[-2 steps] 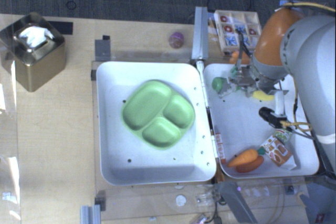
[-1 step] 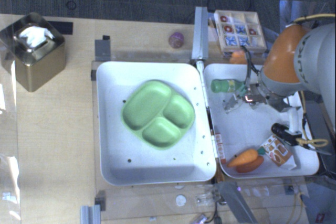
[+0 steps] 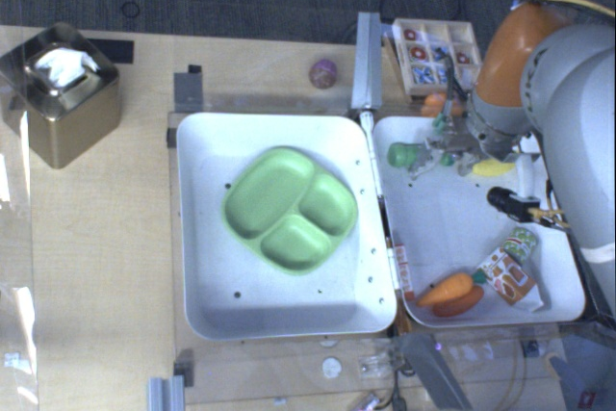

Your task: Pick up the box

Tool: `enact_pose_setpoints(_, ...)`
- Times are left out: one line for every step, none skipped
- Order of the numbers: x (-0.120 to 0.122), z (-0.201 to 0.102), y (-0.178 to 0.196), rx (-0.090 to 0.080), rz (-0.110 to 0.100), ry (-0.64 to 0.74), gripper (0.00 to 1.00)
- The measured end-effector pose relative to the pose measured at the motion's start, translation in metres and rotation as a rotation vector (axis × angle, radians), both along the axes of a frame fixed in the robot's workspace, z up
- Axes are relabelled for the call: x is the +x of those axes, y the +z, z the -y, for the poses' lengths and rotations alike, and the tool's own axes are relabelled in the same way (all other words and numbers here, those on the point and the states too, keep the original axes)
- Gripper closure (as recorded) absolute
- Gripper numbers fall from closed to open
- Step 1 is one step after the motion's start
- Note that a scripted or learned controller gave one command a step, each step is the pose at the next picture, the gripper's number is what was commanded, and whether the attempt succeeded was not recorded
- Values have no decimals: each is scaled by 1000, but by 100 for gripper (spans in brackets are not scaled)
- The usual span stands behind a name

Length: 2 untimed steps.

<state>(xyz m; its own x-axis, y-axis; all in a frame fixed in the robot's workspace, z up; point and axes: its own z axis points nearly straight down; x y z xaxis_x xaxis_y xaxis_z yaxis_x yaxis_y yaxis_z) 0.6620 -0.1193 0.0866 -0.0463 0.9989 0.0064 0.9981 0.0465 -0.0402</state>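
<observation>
The box [image 3: 508,276] is a small printed carton, lying tilted in the front right corner of the right bin [image 3: 568,303]. My gripper [image 3: 441,152] hangs low over the back left part of that bin, well away from the box. It is right beside a green object [image 3: 403,154], and I cannot see whether they touch. A yellow item [image 3: 494,168] lies just to the right of the gripper, partly under the wrist.
An orange carrot-like toy [image 3: 449,292] lies just left of the box. The left bin [image 3: 202,303] holds a green divided plate [image 3: 291,207]. Behind the right bin stand a flat picture box [image 3: 433,53] and a small orange thing [image 3: 434,101]. A brown container [image 3: 67,106] sits far left.
</observation>
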Motion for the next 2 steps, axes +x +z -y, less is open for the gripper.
enact_pose_setpoints(-56,-30,4,-5,45,-44,0)
enact_pose_setpoints(-11,-10,46,-7,49,-90,0)
